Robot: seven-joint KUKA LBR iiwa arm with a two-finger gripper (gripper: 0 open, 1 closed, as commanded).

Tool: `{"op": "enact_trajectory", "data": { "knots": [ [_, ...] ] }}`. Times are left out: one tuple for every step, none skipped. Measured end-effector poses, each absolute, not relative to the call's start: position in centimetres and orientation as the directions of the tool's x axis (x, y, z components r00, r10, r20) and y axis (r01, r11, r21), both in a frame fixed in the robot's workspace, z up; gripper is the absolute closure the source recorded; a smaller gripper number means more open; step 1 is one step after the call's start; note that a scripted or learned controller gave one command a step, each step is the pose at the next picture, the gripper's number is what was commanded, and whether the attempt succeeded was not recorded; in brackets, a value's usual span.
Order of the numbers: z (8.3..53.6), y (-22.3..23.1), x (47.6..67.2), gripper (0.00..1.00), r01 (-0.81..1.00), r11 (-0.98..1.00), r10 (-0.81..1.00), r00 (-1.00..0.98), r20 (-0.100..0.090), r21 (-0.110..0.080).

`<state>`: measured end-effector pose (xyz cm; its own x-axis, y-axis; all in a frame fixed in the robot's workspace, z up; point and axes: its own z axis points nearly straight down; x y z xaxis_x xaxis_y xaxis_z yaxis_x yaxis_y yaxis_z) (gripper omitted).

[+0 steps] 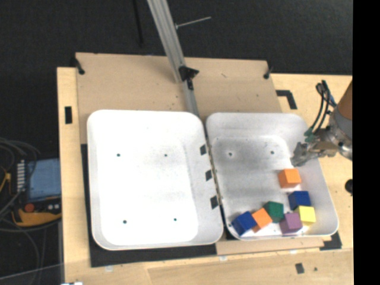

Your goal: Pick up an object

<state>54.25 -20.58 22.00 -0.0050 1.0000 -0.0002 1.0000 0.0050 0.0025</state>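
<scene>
clearly the gripper [301,153], fingers slightly parted and holding nothing, hovers right of centre just above the orange cube [290,177]; descending off-centre, it could nudge the cube toward the bin wall [330,200].

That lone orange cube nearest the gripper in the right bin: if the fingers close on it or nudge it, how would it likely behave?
The orange cube looks rigid with flat faces, so it should slide, not roll. It sits apart from the other blocks, so a nudge probably moves it alone. It looks small and probably light; the gripper could knock it aside.
</scene>
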Motion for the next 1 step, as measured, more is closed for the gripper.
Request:
{"op": "enact_trajectory", "data": {
  "knots": [
    [23.32, -15.14, 55.82, 1.0, 1.0, 0.009, 1.0, -0.009, 0.001, 0.004]
  ]
}}
